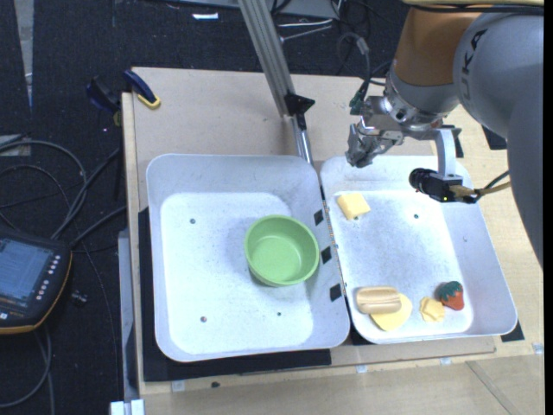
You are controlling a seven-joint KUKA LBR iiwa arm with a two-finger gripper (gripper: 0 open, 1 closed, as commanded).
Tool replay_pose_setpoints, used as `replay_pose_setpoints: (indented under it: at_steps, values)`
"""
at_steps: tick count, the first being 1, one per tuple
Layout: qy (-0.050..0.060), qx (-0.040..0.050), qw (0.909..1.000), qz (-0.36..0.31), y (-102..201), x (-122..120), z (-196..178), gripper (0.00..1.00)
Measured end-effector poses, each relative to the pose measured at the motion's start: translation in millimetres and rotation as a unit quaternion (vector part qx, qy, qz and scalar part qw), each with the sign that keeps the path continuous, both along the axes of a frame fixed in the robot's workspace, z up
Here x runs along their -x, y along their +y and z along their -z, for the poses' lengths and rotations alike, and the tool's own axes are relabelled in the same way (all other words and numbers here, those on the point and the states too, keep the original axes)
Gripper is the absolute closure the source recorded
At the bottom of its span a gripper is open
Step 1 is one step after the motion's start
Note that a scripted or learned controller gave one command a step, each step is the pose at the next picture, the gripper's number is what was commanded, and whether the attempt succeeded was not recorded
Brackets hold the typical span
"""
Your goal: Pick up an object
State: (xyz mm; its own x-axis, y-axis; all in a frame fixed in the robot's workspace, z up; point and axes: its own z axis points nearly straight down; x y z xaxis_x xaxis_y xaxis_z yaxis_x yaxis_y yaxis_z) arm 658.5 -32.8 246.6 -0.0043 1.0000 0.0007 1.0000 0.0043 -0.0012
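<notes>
- To my left, a teach pendant (pixel 24 282) lies off the bench (screen lit).
- A blue-and-yellow clamp (pixel 138 87) grips the bench's (pixel 216 111) far corner.

The grey arm (pixel 510 67) bears partial lettering "UKA".

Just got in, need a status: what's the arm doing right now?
The gripper hangs over the far edge of the right bin, just beyond a yellow block, with nothing visibly held. A hot dog toy, a yellow wedge and a strawberry lie near the front. The left bin holds a green bowl.
</notes>
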Motion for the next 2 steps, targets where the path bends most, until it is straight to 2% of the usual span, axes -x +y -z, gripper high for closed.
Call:
replay_pose_setpoints:
  at_steps: [2]
  values:
    - [-0.001,-0.0001,1.0000,0.000,94.6,2.6,-5.7,1.00]
